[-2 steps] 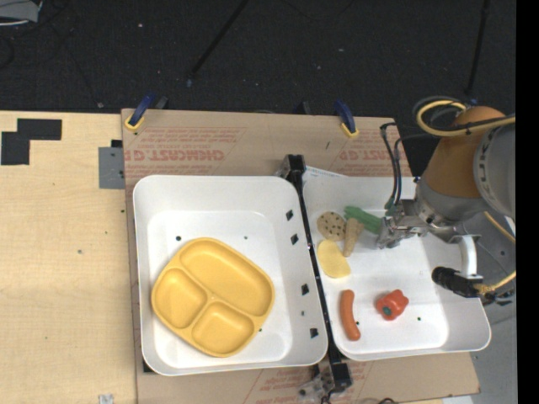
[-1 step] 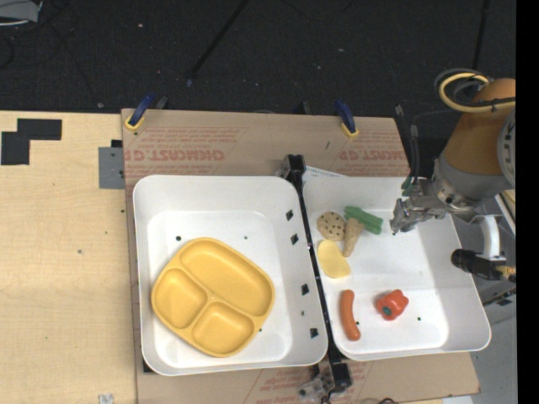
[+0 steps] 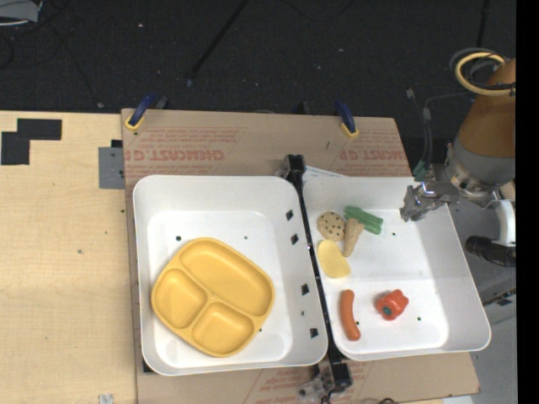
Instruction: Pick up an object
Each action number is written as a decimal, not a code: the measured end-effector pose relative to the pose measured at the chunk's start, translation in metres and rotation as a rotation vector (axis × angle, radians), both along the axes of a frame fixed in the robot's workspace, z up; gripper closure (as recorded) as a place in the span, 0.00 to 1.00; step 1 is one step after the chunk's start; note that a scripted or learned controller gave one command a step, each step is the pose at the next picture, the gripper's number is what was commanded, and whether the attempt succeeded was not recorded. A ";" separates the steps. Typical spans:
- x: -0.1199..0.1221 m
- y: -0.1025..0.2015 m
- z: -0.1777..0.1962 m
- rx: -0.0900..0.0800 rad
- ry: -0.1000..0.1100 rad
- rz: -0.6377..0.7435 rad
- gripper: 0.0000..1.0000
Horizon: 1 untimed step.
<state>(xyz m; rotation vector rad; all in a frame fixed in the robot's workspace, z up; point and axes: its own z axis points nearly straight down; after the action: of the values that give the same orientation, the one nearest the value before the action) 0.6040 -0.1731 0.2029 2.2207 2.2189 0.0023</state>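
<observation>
The right bin (image 3: 446, 259) holds several toy foods: a cookie (image 3: 331, 225), a green piece (image 3: 364, 218), a tan cone (image 3: 350, 237), a pale yellow piece (image 3: 333, 260), an orange sausage (image 3: 349, 314) and a red pepper (image 3: 392, 304). My gripper (image 3: 417, 201) hangs over the bin's far right corner, well to the right of the green piece and above the pepper in the image. Nothing shows between its fingers. The arm's orange band (image 3: 487, 129) rises behind it.
A yellow divided plate (image 3: 212, 295) lies in the left bin (image 3: 160, 200). A black divider (image 3: 305, 251) runs between the two bins. Cardboard (image 3: 253, 141) lies under both, clamped at the back. Dark cables (image 3: 493, 251) hang beside the right bin's right rim.
</observation>
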 end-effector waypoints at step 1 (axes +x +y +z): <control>-0.005 0.004 0.060 0.000 -0.002 0.001 1.00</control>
<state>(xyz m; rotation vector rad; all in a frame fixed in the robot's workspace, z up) 0.5993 -0.1694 0.2631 2.2187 2.2186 0.0041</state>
